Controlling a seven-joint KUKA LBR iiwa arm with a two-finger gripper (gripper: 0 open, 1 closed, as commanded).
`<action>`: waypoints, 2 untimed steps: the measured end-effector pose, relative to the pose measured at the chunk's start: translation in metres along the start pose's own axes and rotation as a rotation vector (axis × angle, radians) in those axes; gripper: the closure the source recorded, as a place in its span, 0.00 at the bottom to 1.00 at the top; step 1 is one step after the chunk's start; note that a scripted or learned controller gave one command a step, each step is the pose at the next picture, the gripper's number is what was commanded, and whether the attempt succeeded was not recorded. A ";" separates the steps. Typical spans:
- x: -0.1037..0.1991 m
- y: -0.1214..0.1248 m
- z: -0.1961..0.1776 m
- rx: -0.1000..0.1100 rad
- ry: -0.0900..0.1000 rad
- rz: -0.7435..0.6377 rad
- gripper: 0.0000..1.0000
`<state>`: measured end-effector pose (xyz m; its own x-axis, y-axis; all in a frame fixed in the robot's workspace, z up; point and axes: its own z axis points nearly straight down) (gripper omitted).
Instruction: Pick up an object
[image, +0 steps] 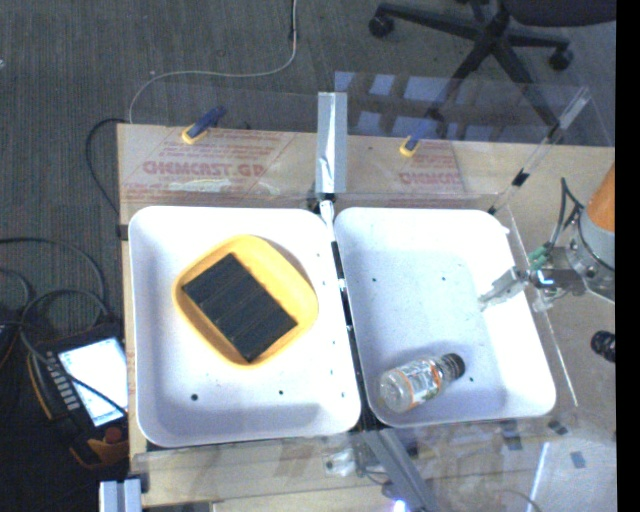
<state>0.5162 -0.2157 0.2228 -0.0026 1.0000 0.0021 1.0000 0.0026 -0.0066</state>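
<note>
Wooden bench (215, 165) on grey carpet; office chair base (480, 35) behind. Left bin (150, 400) holds a rounded yellow dish with a dark ribbed insert (242, 305). Clear plastic bottle (420, 380), dark cap, lies in right bin (440, 250) near its front wall. Gripper (505, 290) at right rim; jaw state cannot be told.

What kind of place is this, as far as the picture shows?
Probably a robotics lab or test cell: a bench with two white bins, the left bin and the right bin, a clear shield clamped behind them, an office chair base on carpet, and a handheld control pendant.
</note>
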 end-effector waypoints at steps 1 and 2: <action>0.001 0.001 -0.006 0.006 0.002 -0.001 1.00; 0.001 0.001 -0.006 0.006 0.002 -0.001 0.00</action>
<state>0.5169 -0.2151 0.2283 -0.0040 1.0000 0.0042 0.9999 0.0041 -0.0124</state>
